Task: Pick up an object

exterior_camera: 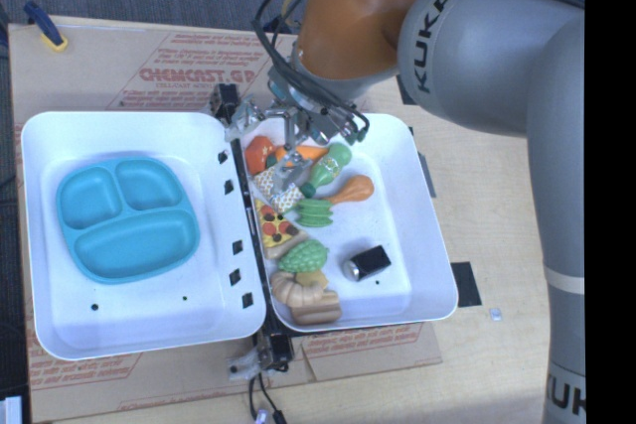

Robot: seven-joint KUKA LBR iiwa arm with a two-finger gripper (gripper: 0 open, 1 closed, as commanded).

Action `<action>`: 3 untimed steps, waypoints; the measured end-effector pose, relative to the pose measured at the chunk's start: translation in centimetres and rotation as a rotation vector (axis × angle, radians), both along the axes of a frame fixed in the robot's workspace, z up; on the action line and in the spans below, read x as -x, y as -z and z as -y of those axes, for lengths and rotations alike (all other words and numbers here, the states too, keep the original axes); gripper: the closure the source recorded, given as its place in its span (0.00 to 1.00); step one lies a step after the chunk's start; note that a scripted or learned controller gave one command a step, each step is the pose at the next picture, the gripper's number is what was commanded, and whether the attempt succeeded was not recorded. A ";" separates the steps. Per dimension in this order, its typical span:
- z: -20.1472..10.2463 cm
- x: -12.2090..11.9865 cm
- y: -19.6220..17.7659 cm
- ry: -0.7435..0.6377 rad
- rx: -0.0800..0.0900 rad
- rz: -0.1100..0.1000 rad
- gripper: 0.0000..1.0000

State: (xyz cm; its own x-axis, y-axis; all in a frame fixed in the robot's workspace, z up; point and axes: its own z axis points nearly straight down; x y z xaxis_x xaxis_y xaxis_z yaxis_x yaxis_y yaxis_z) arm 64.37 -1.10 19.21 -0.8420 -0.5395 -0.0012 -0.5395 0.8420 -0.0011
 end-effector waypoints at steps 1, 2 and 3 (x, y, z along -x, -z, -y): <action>-0.1 -0.9 0.0 -0.421 0.000 0.000 0.00; 2.8 -0.5 0.0 -0.510 0.000 -0.003 0.00; 8.8 -0.4 3.4 -0.788 -0.002 -0.005 0.00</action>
